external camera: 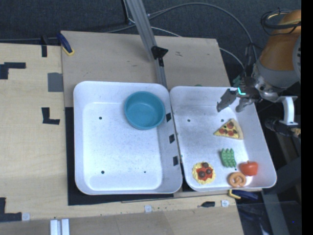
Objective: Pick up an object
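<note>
- The tabletop (29, 131) carries two shallow bins side by side; the left bin (98, 146) holds a blue bowl (144, 110) near its upper right corner, resting upright on the bin floor.
- The bowl looks rigid and light, probably smooth plastic; its rim would be the place to pinch, though the wall may slip.
- The right bin (195, 126) holds the small toy foods: a round mini pizza (203, 172) at the lower left, a green ridged piece (227, 157) just above and right of it, a pizza slice (228, 129) further up, a pretzel-like ring (237, 179) and a red tomato-like piece (249, 168) in the lower right corner.
- These pieces look light and stiff; the flat ones lie low and offer little edge, so the green piece or the red one seems easier to take across the narrow sides.
- The gripper (233, 100) hovers above the upper part of the right bin, just above the pizza slice, fingers apart with nothing between them.
</note>
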You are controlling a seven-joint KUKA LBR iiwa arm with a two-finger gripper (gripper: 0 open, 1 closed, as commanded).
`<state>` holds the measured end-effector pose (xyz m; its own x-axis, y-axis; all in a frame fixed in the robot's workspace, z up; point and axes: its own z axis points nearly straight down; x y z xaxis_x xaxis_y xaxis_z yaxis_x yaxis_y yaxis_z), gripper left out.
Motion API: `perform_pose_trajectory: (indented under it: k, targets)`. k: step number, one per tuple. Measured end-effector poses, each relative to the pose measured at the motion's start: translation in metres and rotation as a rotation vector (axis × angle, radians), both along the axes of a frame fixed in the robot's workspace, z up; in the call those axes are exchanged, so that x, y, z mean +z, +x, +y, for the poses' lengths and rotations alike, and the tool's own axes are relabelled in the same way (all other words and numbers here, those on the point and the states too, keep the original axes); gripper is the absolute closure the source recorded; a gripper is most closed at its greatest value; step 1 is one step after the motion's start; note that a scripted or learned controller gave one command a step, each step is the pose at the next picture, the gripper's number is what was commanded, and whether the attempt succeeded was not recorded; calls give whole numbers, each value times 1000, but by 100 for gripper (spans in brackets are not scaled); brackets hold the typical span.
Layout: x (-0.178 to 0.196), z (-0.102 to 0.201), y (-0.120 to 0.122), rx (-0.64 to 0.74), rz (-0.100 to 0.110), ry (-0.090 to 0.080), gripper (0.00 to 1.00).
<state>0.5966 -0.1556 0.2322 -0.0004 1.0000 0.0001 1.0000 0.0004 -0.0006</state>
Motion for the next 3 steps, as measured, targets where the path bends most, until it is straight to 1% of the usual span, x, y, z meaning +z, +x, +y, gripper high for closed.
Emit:
perform_pose_trajectory:
  k: [1, 2, 3]
  targets:
    - [0, 0, 0, 0, 0, 0, 0]
    - [-43, -3, -2, 0, 3, 0, 0]
    - [-106, -2, -5, 0, 5, 1, 0]
